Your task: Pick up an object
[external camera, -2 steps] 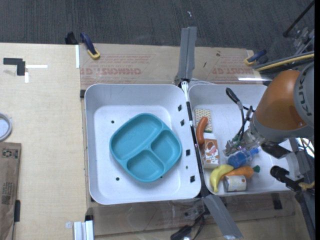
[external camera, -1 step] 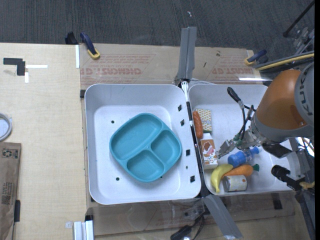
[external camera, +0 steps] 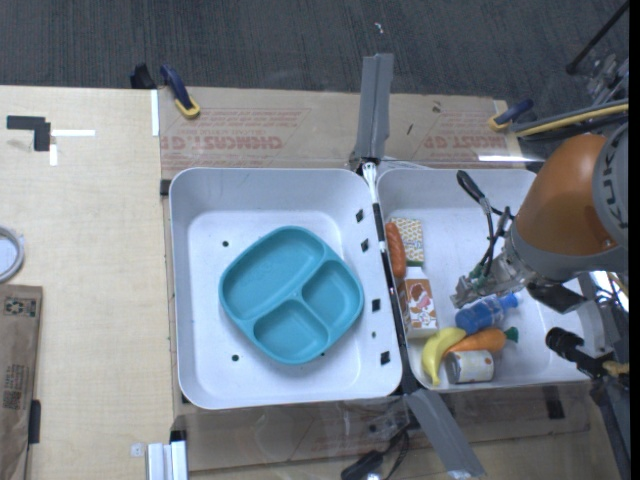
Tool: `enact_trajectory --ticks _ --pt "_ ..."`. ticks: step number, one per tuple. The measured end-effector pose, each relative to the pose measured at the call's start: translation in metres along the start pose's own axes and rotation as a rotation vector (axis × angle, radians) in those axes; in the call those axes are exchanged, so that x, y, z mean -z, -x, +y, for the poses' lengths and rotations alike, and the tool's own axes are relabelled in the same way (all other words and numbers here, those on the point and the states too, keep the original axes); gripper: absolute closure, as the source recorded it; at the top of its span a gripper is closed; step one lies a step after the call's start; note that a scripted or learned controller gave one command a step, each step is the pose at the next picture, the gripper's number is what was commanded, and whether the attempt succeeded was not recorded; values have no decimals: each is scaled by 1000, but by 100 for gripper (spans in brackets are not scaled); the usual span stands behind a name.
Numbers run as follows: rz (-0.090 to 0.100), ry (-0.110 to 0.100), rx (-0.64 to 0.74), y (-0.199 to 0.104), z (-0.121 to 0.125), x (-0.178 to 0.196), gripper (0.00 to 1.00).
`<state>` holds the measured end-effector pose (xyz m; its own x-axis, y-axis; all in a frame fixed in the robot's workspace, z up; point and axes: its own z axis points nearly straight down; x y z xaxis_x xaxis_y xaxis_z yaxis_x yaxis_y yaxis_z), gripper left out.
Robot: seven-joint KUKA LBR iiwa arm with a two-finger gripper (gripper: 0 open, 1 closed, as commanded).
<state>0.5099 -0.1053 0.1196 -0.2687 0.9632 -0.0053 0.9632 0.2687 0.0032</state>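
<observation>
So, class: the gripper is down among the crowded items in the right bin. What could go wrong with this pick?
1. The gripper sits just above the blue bottle, which touches the carrot and banana; closing may nudge neighbours or catch two.
2. The bottle looks rounded and lies on its side, so it may slip out.

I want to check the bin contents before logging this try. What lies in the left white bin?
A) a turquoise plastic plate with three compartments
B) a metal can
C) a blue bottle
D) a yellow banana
A: the turquoise plastic plate with three compartments lies alone in the left white bin, while the banana, can and bottle lie in the right bin.
</observation>
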Motion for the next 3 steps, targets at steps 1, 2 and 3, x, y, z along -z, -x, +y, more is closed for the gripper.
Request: enact_trajectory --ticks 1,2,3 --pt "0 0 0 0 0 0 0" --pt "-4 7 45 10 -26 -21 0" --pt "2 1 43 8 -27 -15 100"
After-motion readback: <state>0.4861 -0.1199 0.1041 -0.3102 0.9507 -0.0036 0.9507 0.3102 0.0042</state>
